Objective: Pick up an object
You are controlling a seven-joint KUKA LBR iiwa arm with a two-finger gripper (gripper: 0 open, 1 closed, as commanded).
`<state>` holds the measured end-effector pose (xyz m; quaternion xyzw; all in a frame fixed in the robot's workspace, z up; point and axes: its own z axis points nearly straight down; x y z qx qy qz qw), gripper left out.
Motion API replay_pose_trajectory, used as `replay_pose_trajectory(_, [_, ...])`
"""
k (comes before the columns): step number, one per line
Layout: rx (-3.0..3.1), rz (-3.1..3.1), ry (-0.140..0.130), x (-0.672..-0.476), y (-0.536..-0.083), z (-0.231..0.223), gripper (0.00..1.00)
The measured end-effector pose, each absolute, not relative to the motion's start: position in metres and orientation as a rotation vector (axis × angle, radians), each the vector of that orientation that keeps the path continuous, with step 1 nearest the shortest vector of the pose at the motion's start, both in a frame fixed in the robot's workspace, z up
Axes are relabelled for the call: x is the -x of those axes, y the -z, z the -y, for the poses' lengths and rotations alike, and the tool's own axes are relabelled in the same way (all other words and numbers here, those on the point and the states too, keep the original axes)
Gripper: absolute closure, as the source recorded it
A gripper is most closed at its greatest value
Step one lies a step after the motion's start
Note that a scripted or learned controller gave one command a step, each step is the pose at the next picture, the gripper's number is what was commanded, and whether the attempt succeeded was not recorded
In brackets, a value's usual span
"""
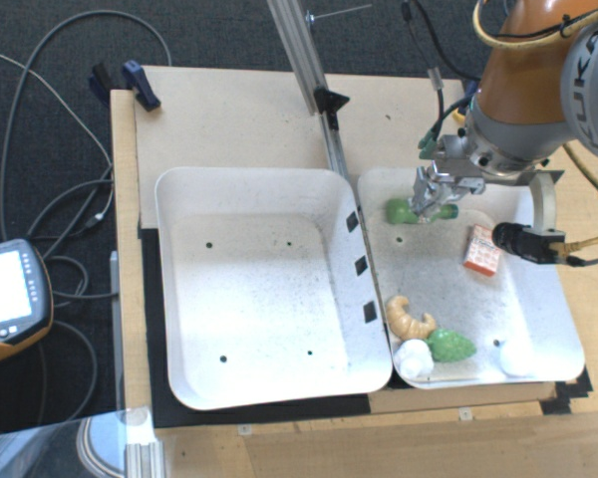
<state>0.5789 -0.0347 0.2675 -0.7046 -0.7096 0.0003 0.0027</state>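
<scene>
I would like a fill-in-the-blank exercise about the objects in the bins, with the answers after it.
1. The claw is over the ____ bin.
2. The small box is orange and ____.
3. The croissant lies in the same bin as the ____ box.
4. Beside the claw lies a ____ object.

Answers: right; white; small; green

Two bins [249,192] (five small objects [411,318])

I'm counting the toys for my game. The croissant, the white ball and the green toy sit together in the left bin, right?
Not quite. The camera view shows the croissant, the white ball and the green toy together in the right bin, at its front edge, not in the left bin.
</scene>
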Motion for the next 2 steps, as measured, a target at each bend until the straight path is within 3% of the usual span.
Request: replay_pose_trajectory(2, [2.209, 2.227, -0.001, -0.567, -0.265, -0.082, 1.00])
